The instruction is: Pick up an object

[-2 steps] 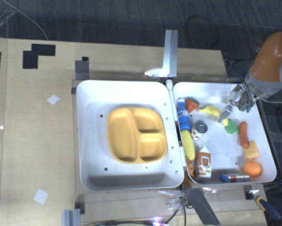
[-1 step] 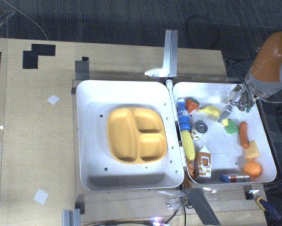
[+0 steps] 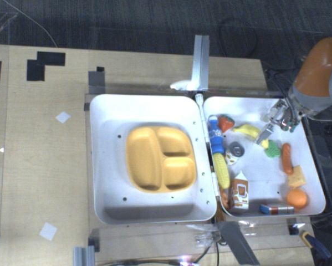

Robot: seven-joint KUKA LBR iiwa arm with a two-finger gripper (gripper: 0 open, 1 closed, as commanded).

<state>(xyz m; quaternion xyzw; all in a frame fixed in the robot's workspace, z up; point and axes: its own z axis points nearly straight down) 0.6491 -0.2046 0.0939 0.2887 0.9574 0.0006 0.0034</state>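
1. a grey arm with an orange band reaches into the right-hand shallow white bin on the pale wooden desk, its end effector poised at the bin's upper right.
2. the metal fingers stand somewhat apart, slanting down toward a yellow banana-shaped toy just beside them; nothing sits between them, and whether they touch the toy cannot be told.
3. the likeliest target, that yellow toy, lies in the upper middle of the right bin, between a red-and-green toy vegetable and a small green toy.
4. it looks like light, hollow plastic, stiff and smooth, so by judgement it could slip; a grip across its narrow middle seems safest.
5. elsewhere in the right bin: a blue bottle and a yellow corn cob along the left wall, a brown carton at the lower left, an orange ball at the lower right.
6. the left-hand white bin, just beside the right bin, holds a yellow divided tray.
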